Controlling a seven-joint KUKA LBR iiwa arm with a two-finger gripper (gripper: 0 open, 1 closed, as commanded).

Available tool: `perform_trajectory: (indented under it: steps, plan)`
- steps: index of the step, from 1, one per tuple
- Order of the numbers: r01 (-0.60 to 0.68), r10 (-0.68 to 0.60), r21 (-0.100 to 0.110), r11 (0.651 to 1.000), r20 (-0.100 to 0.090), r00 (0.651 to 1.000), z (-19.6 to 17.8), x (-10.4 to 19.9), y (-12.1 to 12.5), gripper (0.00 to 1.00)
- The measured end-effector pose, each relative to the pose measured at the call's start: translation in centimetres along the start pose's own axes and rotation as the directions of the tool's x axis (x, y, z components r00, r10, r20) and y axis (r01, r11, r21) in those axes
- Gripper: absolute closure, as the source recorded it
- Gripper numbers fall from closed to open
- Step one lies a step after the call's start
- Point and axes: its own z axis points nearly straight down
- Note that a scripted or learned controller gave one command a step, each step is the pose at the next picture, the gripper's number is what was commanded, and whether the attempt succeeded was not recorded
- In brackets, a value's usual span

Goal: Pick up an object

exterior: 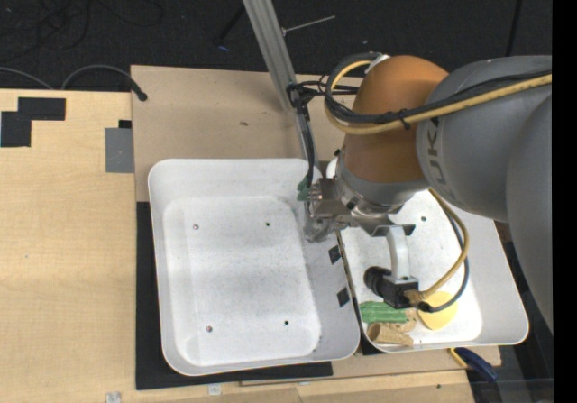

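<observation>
My gripper [315,212] hangs under the orange wrist band, low over the left edge of the right bin [505,315], close to the wall shared with the left bin [180,180]. In the right bin's front corner lie a green object [382,311], a tan object [393,333] just in front of it, and a yellow object [439,317] to their right. These sit well in front of the gripper and apart from it. The arm hides most of the right bin's floor.
A slanted aluminium bar [266,27] rises behind the bins, and a thin dark rod [306,135] runs down towards the gripper. The left bin shows a speckled white floor [239,275]. Bare wooden bench [63,239] lies to the left.
</observation>
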Motion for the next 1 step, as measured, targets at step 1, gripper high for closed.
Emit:
perform_trajectory:
  steps: [1]
  plan:
    - [-0.01,0.01,-0.004,1.0,0.001,1.0,-0.07,-0.4,0.12,0.0]
